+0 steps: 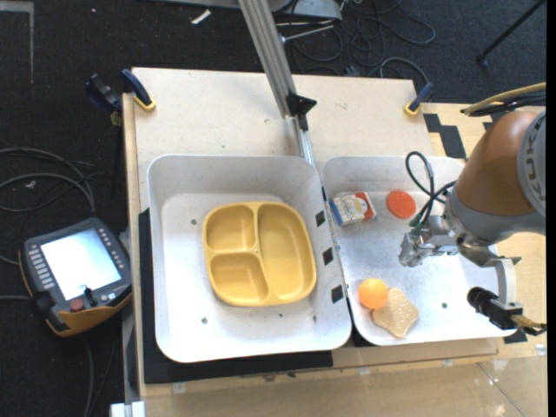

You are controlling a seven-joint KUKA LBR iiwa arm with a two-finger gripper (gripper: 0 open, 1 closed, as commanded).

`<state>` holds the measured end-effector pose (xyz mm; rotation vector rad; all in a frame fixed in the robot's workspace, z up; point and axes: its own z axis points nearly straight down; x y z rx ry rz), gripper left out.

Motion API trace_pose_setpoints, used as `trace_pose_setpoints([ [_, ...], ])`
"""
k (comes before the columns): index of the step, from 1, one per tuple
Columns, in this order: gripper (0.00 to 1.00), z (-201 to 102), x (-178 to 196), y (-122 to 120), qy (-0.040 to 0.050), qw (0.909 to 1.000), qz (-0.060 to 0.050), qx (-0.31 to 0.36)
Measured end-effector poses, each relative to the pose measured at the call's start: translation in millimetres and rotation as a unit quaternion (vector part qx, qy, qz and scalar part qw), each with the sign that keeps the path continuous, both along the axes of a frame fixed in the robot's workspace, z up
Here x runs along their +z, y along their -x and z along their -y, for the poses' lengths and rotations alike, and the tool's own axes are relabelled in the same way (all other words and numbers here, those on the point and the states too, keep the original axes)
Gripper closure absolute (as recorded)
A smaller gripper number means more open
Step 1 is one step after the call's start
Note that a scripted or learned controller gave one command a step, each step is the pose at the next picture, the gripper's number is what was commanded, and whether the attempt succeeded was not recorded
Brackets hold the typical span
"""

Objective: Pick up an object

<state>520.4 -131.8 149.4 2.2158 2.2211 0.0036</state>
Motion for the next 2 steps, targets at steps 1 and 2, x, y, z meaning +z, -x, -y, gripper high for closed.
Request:
trace_pose_setpoints([
  [1,1.0,-5.4,53.1,6.9,0.0,1.0,0.0,0.0],
  [2,1.0,-4.9,113.3,12.3,0.0005,1.0,0.001,0.001],
])
